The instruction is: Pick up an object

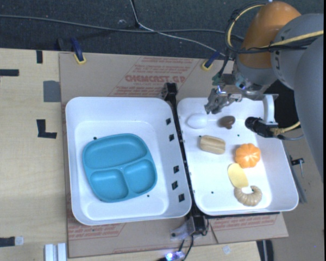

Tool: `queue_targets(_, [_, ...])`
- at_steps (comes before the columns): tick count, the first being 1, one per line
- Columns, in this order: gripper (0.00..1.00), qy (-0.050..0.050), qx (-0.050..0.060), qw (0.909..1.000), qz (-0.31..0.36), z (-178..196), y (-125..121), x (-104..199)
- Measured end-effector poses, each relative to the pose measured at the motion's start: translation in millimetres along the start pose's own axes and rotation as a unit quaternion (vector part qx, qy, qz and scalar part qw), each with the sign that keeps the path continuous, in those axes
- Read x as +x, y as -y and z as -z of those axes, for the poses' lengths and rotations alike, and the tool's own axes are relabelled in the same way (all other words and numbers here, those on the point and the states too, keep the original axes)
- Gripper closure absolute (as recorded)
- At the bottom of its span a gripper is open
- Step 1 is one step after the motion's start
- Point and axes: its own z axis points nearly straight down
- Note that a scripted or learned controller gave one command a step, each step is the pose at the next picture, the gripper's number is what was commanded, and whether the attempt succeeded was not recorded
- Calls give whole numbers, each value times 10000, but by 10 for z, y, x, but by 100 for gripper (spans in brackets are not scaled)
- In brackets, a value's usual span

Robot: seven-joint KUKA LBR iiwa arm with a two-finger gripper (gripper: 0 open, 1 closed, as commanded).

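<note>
My gripper (214,105) hangs over the far part of the right bin (282,162), with nothing visible between its fingers. Just below it lies a white oval object (196,122), with a small brown lump (226,122) to its right. Nearer the front are a tan bread-like block (212,144), an orange pumpkin-shaped piece (247,154), a pale yellow piece (238,175) and a beige curled piece (248,196).
The left bin (76,118) holds a blue sectioned plate (119,166). A black divider with clips (176,145) runs between the two bins. Both bins rest on a cardboard sheet (146,75) on the wooden bench.
</note>
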Motion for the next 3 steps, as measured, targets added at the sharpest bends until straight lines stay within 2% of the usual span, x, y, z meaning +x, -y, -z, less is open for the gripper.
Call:
queue_targets(1, [100,-4,25,10000,-6,140,-4,2])
queue_targets(2, [100,-9,43,10000,9,92,133,444])
queue_targets(3, [100,-13,39,10000,14,209,359,879])
